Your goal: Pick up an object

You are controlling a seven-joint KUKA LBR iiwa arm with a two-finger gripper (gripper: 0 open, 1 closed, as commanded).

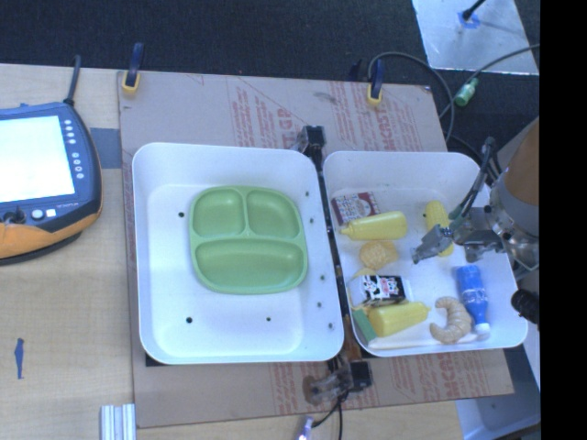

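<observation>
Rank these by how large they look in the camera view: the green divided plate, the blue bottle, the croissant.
1. Green divided plate, largest by far.
2. Blue bottle and croissant: look alike, so no ranking between them.

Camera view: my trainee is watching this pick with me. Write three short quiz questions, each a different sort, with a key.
1. True or false: the green divided plate lies in the right bin.
2. Which item lies nearest the gripper? A) croissant B) blue bottle C) small yellow piece
3. Fill in: the milk carton sits just above the yellow ____.

Key: 1 false, it lies in the left bin; 2 C; 3 block.
</observation>
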